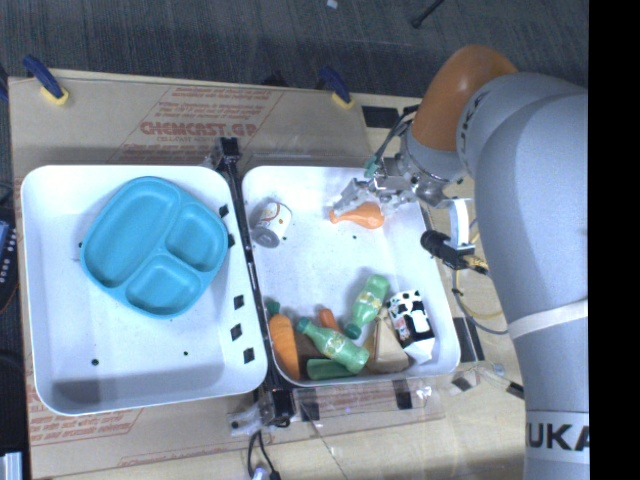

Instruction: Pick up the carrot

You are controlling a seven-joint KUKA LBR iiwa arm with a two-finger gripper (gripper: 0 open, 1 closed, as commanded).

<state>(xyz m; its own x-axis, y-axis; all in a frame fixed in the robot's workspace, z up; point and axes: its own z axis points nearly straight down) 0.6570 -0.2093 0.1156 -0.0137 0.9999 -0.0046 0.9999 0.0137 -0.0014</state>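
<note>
The carrot [283, 341] is orange with a green top and lies along the left wall of the right bin [300, 268], near its front corner, partly under a green bottle [335, 347]. My gripper [358, 198] is at the far side of the same bin, well away from the carrot. It hovers directly over a small orange toy [365, 216] that rests on the bin floor. The view does not show whether that toy is touched.
Crowded beside the carrot in the front of the right bin are a second green bottle [366, 304], a small orange piece [328, 318] and a black-and-white carton [411, 321]. A metal can [268, 222] lies at the far left. The left bin holds a blue divided plate [155, 244].
</note>
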